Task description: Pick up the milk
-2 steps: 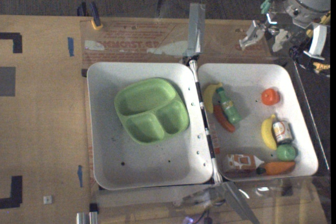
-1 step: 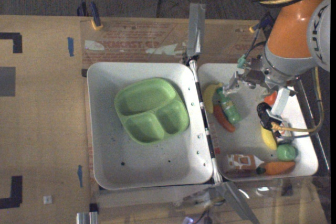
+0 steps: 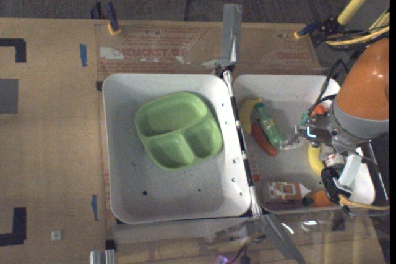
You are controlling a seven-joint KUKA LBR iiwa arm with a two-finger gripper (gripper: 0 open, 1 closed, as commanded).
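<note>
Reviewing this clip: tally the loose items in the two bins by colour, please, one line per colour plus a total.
Green: 2, the divided plate in the left bin and the bottle in the right bin.
Yellow: 2, a banana and a piece partly under the arm.
Red: 1, a pepper-like piece.
Orange: 1, a carrot-like piece.
White and orange: 1, the milk carton.
Total: 7

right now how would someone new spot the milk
Look in the right-hand white bin, along its near edge. The milk is a small carton lying flat there, left of a carrot. It is the one boxy item among rounded fruit and vegetables.
</note>
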